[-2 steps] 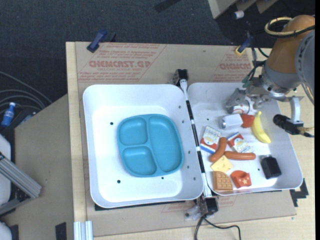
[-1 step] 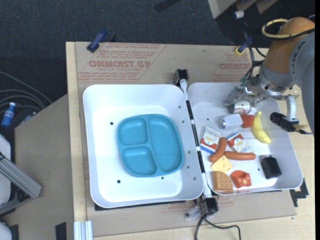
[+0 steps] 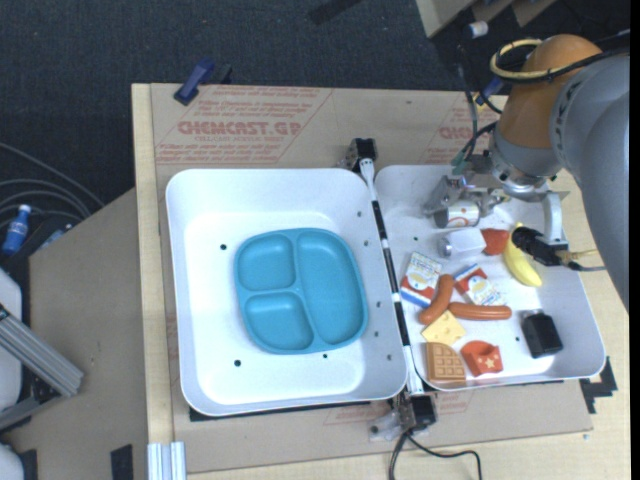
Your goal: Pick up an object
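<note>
My gripper [image 3: 462, 206] hangs low over the far part of the right bin [image 3: 585, 363], under the grey arm with its orange band. Just in front of it lie a small white piece [image 3: 455, 243] and a red piece [image 3: 495, 240]. A yellow banana [image 3: 525, 260] lies to the right of them. Nearer the front are two orange sausages [image 3: 480, 313], a waffle [image 3: 445, 361], a red wedge [image 3: 482, 356] and a black block [image 3: 541, 333]. Whether anything sits in the gripper is hidden by the wrist.
The left bin [image 3: 190, 268] holds a blue divided plate [image 3: 298, 290]. Small white packets [image 3: 422, 268] lie near the wall between the bins. A blue clip [image 3: 195, 81] rests on the bench's far left corner. Cables run at the left.
</note>
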You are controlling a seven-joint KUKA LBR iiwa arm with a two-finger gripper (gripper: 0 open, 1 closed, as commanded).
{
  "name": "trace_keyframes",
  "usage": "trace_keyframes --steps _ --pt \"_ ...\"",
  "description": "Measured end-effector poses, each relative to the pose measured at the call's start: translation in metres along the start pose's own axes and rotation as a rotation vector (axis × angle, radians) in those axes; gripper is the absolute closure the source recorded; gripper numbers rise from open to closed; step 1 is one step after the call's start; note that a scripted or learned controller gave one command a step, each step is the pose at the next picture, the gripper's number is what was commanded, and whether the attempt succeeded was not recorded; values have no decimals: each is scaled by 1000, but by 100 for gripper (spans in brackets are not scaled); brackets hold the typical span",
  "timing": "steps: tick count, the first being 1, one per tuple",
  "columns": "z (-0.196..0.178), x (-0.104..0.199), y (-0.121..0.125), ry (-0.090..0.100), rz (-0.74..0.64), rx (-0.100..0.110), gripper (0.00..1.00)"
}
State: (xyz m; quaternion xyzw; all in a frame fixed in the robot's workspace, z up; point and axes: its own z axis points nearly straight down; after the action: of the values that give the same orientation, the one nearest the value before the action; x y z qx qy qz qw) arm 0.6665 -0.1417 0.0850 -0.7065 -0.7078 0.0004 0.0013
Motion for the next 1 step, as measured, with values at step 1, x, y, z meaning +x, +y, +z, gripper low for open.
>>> trace_keyframes --steps 1 --pt "-11 0 1 -2 -1 -2 100"
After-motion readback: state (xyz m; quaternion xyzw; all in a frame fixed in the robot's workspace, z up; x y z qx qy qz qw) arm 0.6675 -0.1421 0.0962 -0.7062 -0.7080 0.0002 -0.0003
